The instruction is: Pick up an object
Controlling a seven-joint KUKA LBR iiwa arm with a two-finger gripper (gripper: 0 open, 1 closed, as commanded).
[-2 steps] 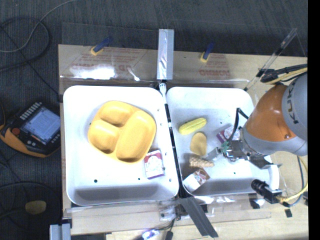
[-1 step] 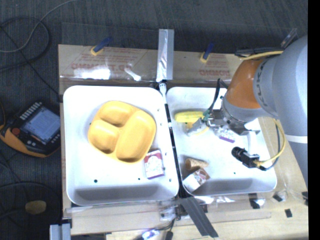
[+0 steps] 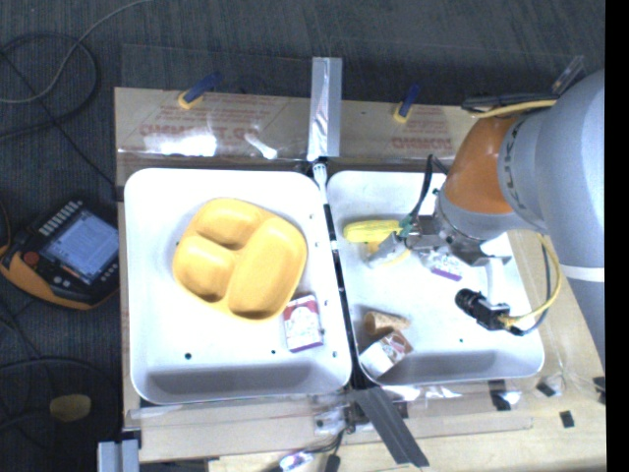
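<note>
Dark carpet with trailing cables surrounds a wooden bench, and a handheld control pendant [image 3: 67,254] lies on the floor well out from the left bin [image 3: 147,362]. Taking the divider [image 3: 334,264] between the two bins as the landmark: on its left sit a big yellow moulded piece [image 3: 239,257] and, nearly touching the divider, a small red-and-white carton [image 3: 303,324]. On its right, in the right bin [image 3: 511,362], a yellow banana-like object [image 3: 371,231] lies close to the divider, with a brown-and-white packet [image 3: 386,344] nearer the front wall.

The gripper [image 3: 421,240] hangs low just beyond the banana-like object, away from the divider, its tip seemingly right beside the object's end. How wide it stands, and whether it grips anything, I cannot tell.

My worry: the yellow object is rounded and lies near the divider, so an off-centre closure could squirt it sideways against the bin wall, leaving the arm to rise empty.
</note>
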